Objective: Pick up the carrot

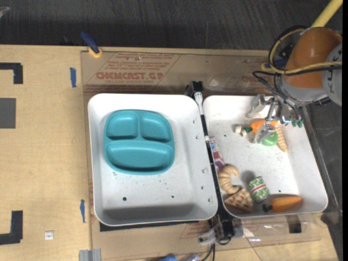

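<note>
Robotics lab: cardboard-covered bench [43, 162] with tape marks [16, 73], 2 white bins [109, 200], cabled arm [310, 58].

The arm [315, 58] was cut off by the picture's right edge. Under the tool [268, 125], small orange and green things in the right bin [318, 167] were partly hidden and too small to name. The tool's finger gap could not be told.
</note>
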{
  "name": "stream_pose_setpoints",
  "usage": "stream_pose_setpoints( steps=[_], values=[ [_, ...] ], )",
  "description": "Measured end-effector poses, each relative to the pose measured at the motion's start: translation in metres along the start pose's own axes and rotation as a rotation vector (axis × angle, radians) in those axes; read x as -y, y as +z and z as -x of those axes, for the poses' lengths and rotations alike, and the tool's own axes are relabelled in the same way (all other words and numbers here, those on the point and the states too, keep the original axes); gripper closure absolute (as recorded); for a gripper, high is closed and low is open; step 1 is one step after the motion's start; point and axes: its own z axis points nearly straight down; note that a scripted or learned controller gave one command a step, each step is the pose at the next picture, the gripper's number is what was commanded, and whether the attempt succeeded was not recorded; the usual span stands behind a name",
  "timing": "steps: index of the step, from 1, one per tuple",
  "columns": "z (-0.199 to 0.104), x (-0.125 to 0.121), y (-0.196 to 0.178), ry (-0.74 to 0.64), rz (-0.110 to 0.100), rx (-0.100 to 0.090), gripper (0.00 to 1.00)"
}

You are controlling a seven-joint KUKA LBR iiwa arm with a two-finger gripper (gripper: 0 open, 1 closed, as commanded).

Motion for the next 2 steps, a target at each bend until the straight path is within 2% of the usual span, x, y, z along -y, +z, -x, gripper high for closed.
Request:
stream_pose_setpoints(
  steps=[1,2],
  values=[
    [-0.043,0.029,0.004,0.143,0.007,-0.007,0.00],
    [-0.039,0.028,-0.011,0.141,0.004,0.006,1.00]
  ],
)
